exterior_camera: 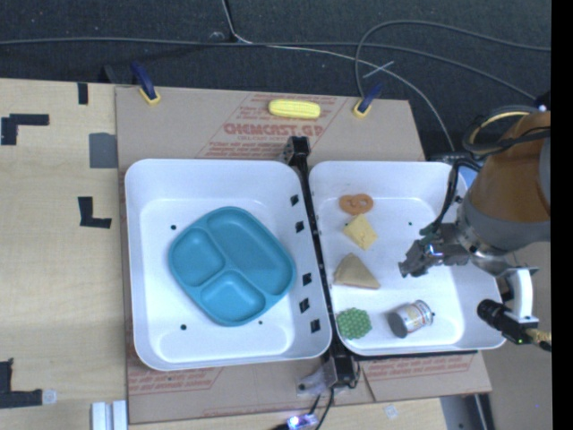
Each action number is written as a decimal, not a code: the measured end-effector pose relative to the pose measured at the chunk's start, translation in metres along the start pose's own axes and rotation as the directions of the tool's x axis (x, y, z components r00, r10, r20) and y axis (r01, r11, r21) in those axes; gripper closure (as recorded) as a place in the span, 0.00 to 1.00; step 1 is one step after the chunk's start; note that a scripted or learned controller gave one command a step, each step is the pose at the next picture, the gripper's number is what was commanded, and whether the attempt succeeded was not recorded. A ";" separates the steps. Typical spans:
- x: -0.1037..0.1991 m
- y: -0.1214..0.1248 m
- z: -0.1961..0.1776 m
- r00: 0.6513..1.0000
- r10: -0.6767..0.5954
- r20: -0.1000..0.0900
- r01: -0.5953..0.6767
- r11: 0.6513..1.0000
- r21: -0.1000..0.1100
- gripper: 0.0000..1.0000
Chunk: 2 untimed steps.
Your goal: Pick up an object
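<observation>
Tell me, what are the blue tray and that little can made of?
The blue tray looks like moulded plastic: even matte colour, rounded compartments. The little can looks metal, judging by its silvery, shiny side, though it could be a painted toy.

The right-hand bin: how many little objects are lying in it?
5. A brown pretzel at the back, a yellow block below it, a tan wedge, a green piece in front, and a metal can. The arm might hide more.

The arm (506,195) reaches in from the right, its orange band showing broad above the grey wrist. The wrist bends down and leftward, and the dark gripper (417,260) hangs low at its end, pointing left.
</observation>
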State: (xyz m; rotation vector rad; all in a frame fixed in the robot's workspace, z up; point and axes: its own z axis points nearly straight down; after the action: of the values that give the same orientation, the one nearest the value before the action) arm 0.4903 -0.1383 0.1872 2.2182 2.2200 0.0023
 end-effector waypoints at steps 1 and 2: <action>-0.001 0.009 -0.060 1.000 -0.001 0.001 0.001 1.000 -0.002 1.00; 0.052 0.017 -0.063 1.000 -0.006 -0.002 0.006 1.000 0.003 1.00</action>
State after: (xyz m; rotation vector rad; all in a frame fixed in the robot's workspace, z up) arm 0.5072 -0.0860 0.2499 2.2145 2.2288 0.0013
